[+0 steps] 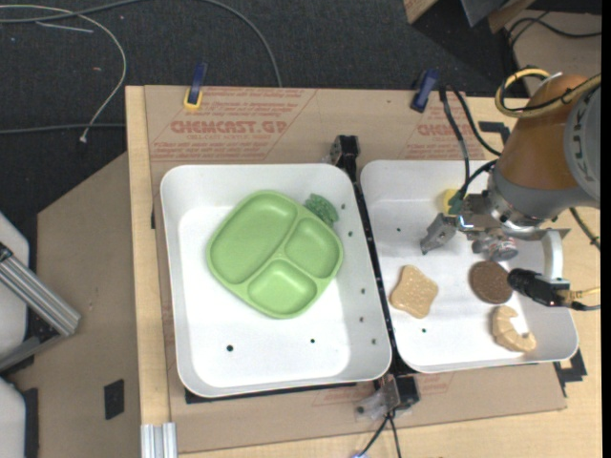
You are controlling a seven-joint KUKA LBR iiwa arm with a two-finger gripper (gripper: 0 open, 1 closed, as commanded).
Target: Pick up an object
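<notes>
We read "CHEMCAST GP" on the board (229,127). The left bin (191,284) held a green tray (275,253), with a green piece (323,207) at its edge. The right bin (410,351) held a tan cracker (414,291), brown disc (489,281) and pale piece (512,329). The gripper (465,236) hovered above them, fingers spread, holding nothing.

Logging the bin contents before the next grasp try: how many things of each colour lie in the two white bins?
Green: 2, divided plate and small dark green piece
Tan: 2, flat piece, lump
Brown: 1, round disc
Yellow: 1, small piece
Total: 6
</notes>
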